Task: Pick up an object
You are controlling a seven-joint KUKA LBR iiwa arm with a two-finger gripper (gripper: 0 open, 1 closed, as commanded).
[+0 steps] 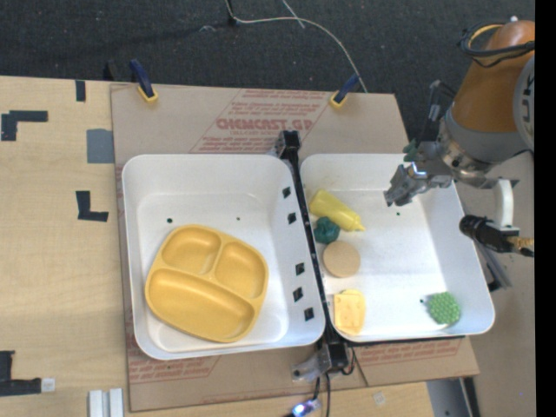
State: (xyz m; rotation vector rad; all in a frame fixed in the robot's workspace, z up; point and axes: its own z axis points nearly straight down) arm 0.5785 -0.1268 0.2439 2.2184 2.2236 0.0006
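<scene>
Five objects lie in the right bin (465,259); pincer (401,189) state unclear, blurred.

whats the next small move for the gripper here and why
Probably shift left and down toward the yellow object. The gripper hovers over bare floor at the right bin's far end with nothing between its fingers, and that object looks like the nearest thing; the green ball lies farther off in the near corner.
</scene>
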